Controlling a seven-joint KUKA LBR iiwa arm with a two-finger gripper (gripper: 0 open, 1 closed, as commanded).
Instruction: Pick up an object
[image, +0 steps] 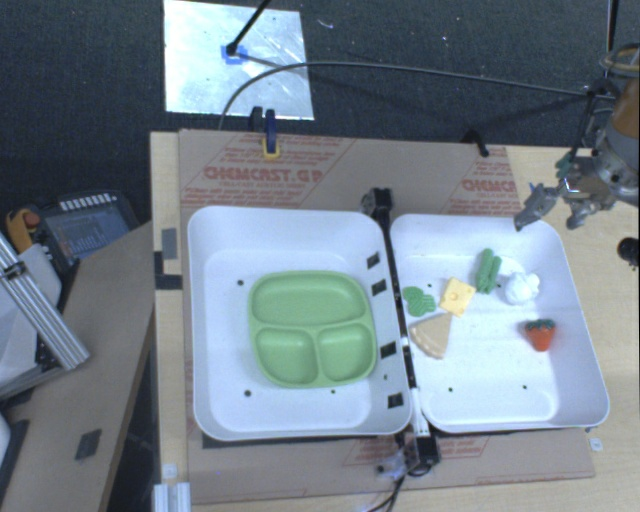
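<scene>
Small toy foods lie in the right bin (480, 395): a green bean pod (487, 270), a white piece (520, 287), a yellow cheese block (458, 297), a green leafy piece (418, 298), a tan wedge (432, 336) and a red strawberry (540, 334). My gripper (556, 211) hovers over the bin's far right corner, above and to the right of the bean pod. Its two fingers are spread apart with nothing between them.
The left bin (215, 300) holds a green three-compartment plate (308, 328). A black divider strip (392, 300) joins the two bins. A blue-and-yellow clamp (270, 135) sits at the bench's far edge, and a black cable (420, 70) arcs across the back.
</scene>
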